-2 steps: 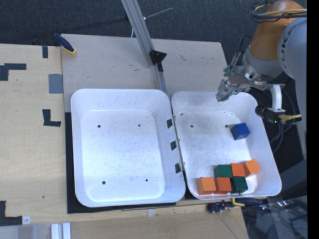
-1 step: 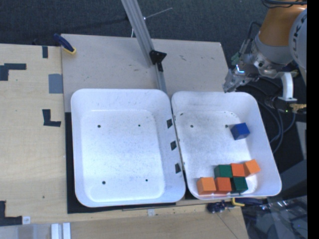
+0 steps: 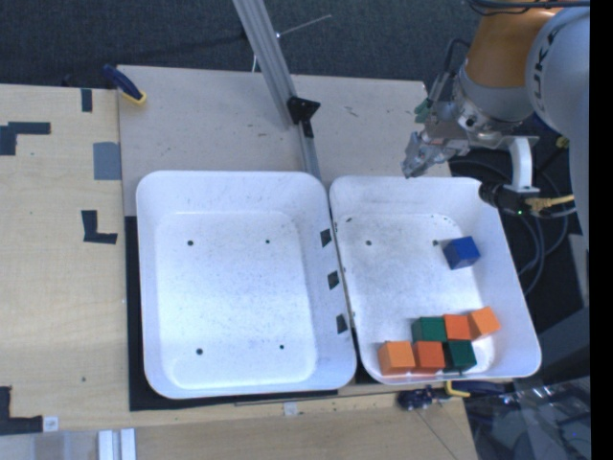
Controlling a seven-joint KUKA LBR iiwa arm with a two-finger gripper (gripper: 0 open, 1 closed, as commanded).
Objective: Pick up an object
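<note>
1. Blue block (image 3: pixel 462 251) sits alone in the right bin (image 3: pixel 402 199), right of frame centre, well apart from the orange and green blocks (image 3: pixel 439 341) clustered at lower right.
2. I judge it light, rigid, flat-faced, slightly slick; I'd pinch two opposite side faces.
3. Gripper (image 3: pixel 418 164) hovers above the bin's upper rim; whether spread or closed I cannot tell.
</note>
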